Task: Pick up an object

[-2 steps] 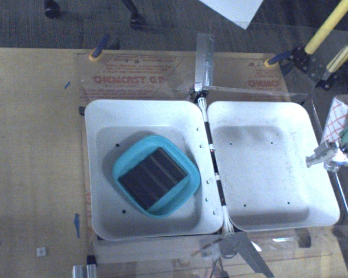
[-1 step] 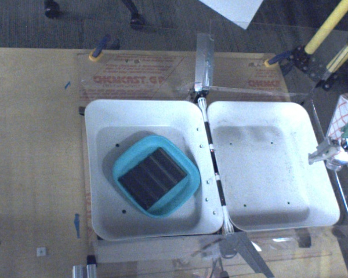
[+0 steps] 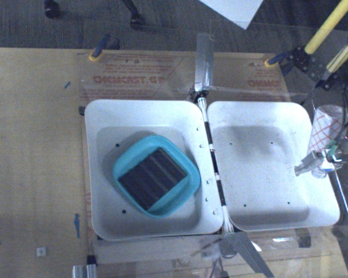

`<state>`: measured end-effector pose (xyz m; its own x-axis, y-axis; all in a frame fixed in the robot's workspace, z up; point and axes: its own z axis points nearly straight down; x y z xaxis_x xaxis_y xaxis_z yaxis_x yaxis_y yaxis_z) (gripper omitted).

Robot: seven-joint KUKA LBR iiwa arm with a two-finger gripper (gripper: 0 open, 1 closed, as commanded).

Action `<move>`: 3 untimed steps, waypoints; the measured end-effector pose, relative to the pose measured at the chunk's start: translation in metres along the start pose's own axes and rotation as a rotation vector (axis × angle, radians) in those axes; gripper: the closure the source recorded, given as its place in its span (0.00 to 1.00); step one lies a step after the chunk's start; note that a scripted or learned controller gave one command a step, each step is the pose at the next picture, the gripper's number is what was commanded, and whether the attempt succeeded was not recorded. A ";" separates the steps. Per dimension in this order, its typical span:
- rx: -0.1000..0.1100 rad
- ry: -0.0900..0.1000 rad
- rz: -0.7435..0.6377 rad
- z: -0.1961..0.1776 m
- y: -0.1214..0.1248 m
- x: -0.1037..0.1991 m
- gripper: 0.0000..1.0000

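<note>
Two shallow white bins sit side by side on a wooden bench [image 3: 29, 155], their inner walls touching along a seam with small fasteners.

Left bin [image 3: 98, 120]: holds one object, a teal square dish [image 3: 185, 175] with rounded corners, rotated so it sits like a diamond near the middle of the bin floor. A dark ribbed insert [image 3: 151, 178] lies inside the dish, filling most of its well. The dish lies flat, apart from all four walls.

Right bin [image 3: 261, 155]: bare white floor showing a few small dark dots and faint grey shadowing toward the far left part.

Gripper [image 3: 313, 165]: at the right rim of the right bin, about halfway along it, seen as a pale grey and translucent shape with a spot of green beside it. Blurred here; how far the pincer is open cannot be told, and no object can be made out in it. Possibly it hovers just over the rim rather than touching. It is well apart from the teal dish.

Above it, a white piece with red grid lines [image 3: 325, 126].
</note>
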<state>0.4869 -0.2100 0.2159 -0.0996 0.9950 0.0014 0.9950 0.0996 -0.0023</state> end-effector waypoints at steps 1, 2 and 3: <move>-0.003 -0.002 0.238 -0.018 0.072 0.070 0.00; -0.003 -0.003 0.150 0.048 0.118 -0.004 0.00; 0.009 0.000 0.085 0.128 0.179 0.049 0.00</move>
<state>0.6602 -0.1433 0.0871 -0.0143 0.9999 0.0012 0.9998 0.0143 -0.0116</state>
